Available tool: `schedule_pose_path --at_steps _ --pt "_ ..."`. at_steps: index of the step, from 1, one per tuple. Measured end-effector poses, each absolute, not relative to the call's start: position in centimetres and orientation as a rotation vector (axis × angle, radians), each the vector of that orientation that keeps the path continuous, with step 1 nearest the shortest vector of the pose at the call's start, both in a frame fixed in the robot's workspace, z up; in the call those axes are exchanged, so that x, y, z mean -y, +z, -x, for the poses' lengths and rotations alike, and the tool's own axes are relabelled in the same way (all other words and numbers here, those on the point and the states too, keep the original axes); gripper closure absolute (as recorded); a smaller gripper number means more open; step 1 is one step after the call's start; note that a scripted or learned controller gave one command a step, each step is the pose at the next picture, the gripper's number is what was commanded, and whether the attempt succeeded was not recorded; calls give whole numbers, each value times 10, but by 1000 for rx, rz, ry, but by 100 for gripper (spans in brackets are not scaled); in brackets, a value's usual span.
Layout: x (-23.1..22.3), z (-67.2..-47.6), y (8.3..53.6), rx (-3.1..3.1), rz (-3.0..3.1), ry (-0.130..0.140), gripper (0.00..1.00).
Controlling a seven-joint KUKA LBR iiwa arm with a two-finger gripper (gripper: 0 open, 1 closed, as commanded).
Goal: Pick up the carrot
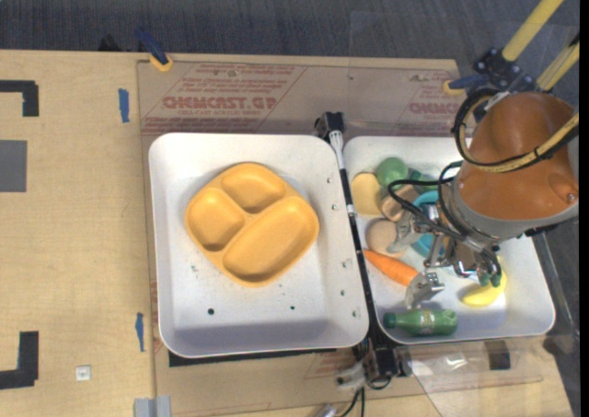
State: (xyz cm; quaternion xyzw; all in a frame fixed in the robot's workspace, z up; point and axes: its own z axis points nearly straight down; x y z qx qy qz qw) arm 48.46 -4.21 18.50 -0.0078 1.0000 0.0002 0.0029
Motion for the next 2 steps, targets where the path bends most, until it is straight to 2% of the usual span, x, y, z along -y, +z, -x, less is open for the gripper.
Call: schedule_pose_path --at_steps 1,2 --pt "12 -489 185 -3133 -142 3 0" --pt "43 -480 185 -3099 -502 1 0"
